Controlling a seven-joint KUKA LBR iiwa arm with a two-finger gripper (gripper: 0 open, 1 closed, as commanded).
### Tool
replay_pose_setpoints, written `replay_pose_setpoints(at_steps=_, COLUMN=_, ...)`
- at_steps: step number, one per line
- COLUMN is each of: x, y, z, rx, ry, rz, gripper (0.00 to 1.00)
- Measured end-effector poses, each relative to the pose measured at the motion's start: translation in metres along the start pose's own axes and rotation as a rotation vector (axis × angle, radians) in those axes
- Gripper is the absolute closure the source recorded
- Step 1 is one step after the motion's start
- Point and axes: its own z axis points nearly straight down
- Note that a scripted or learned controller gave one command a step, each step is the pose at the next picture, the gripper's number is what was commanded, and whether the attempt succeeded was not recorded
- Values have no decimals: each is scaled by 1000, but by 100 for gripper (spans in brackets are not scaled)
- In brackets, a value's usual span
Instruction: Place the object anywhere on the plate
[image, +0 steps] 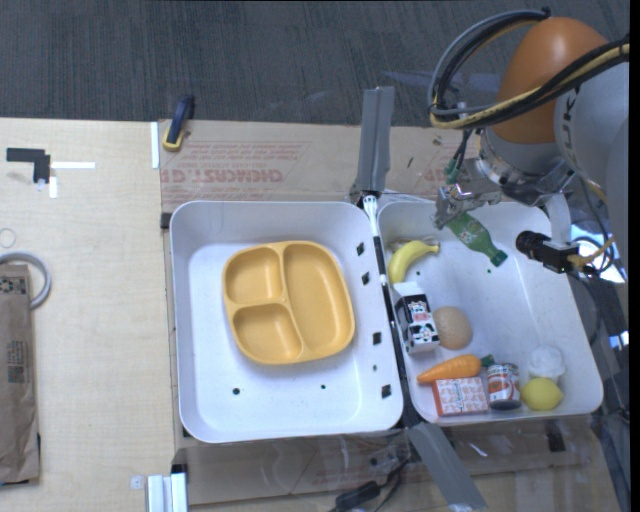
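- The bench (80, 300) spreads out to the left of the fingers, pale wood, with a brown paper bag (15, 370) at its far left edge.
- The arm (560, 80) comes in from the right, its orange band above and to the right of the fingers.
- The left bin (200, 400) sits to the left of the fingers and lower in the view, well apart from them.
- The right bin (575, 330) lies under the fingers, and its upper left corner is closest to them.
- The plate (288, 300), yellow with three compartments, rests in the left bin, well apart from the fingers, down and to the left.
- The gripper (452, 207) hangs over the upper left part of the right bin. Its fingers are narrow, closed on the top end of the green bottle (478, 240).
- The green bottle slants down and to the right from the fingers, tilted, over the right bin and not on the plate.
- The banana (410, 258) lies just below and left of the fingers, by the bin's left wall.
- The carrot (450, 368) lies well below the fingers.
- A black and white carton (416, 322) and a tan ball (452, 327) sit side by side between the banana and the carrot.
- A lemon (542, 393) and a small jar (503, 385) sit at the bin's lower right, farthest from the fingers.
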Motion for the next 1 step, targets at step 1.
replay_pose_setpoints(at_steps=1, x=82, y=-55, z=0, rx=1, ry=2, rz=-4, gripper=100)
